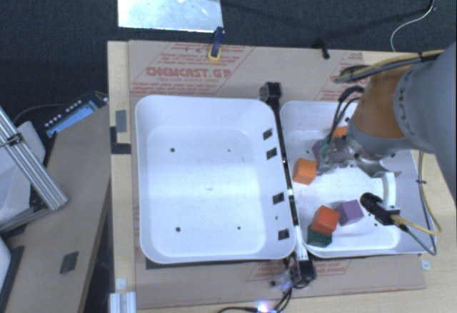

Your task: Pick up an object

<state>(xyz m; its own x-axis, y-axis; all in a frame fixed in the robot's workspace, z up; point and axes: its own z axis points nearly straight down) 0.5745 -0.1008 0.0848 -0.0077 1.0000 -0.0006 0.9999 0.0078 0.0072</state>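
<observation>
Hanging low inside one of the two white bins [303,122], my pincer [325,157] is down near the floor, close to the wall this bin shares with its neighbour. Honestly, from this angle I can't tell if the pincer is released or clenched. My own wrist covers that part, so I'm not calling it either way.

The closest thing to grab is the orange block [305,171]. It sits just beside the pincer, on the side toward the shared wall and a touch nearer the camera. It looks a bit tilted, with one corner pointing at that wall. The pincer and the block look very close, but I can't say whether they're touching or just next to each other.

Further out from the pincer, toward the near wall of the same bin, there's a little cluster. A red-orange block [326,219] has a purple block [350,211] right beside it, on the side away from the shared wall. A green block [319,236] is tucked against the red-orange one on its near side. All three are well apart from the pincer.

On the far side of the pincer, a small bit of orange [341,131] peeks out past my wrist. It's mostly hidden and I've got no idea what it is.

The other bin [207,183] lies across the shared wall from the pincer. Both bins sit on the table [118,197].
</observation>
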